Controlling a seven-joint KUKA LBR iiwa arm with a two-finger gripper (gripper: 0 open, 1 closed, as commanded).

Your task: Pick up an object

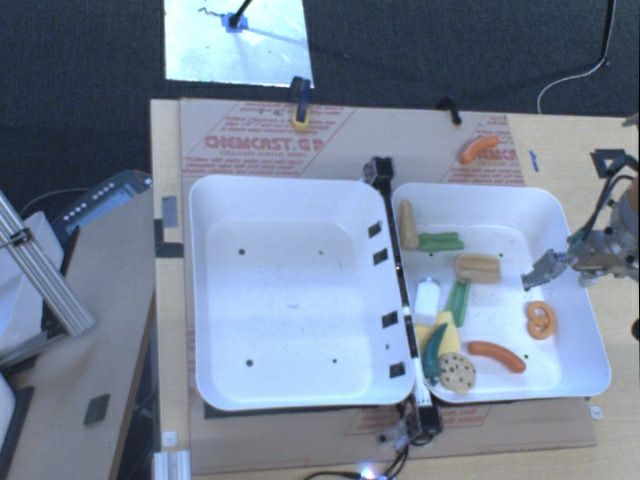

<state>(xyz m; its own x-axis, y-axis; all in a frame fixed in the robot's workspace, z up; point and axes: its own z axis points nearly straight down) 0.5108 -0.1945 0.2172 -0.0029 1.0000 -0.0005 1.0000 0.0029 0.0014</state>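
Pretzel [540, 319], orange and curled, lies on the right bin's [585, 368] floor just near of my claw [543, 268]. I grip nothing, and how far I'm open I cannot tell. Left: bun [477, 267], green pieces [440, 240], sausage [497, 356].

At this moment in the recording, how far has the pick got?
Early. Done: the gripper has reached the right white bin, near its right wall. In hand: nothing visible between its fingers. Left: the grasp and lift. The orange pretzel-shaped ring, orange sausage and tan bread roll all lie on the bin floor.
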